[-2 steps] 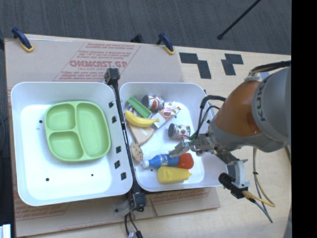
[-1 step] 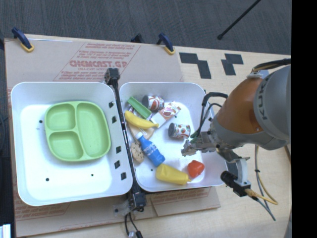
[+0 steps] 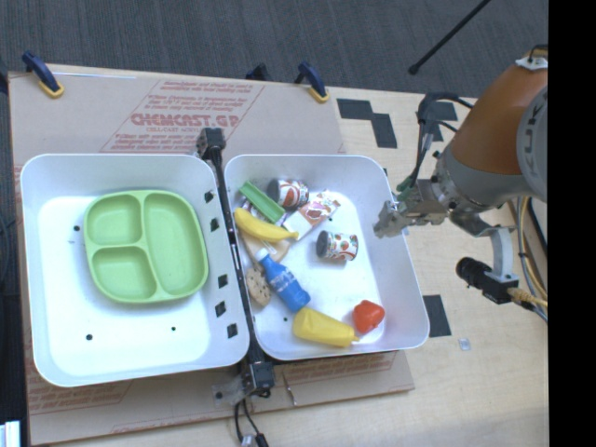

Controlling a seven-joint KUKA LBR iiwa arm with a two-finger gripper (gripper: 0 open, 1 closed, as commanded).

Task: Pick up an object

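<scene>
The right bin holds several small things. A yellow banana lies near its left wall, with a green block just above it. A small can and a red-and-white packet sit toward the back. Another can lies on its side in the middle. A blue bottle lies beside a brown cracker-like piece. At the front are a yellow toy and a red-orange one. My gripper hangs over the bin's right rim, apart from all of them.
The left bin holds a green divided plate. A black divider runs between the bins. Cardboard lies behind them, held by blue and yellow clamps. Bare bench lies to the right.
</scene>
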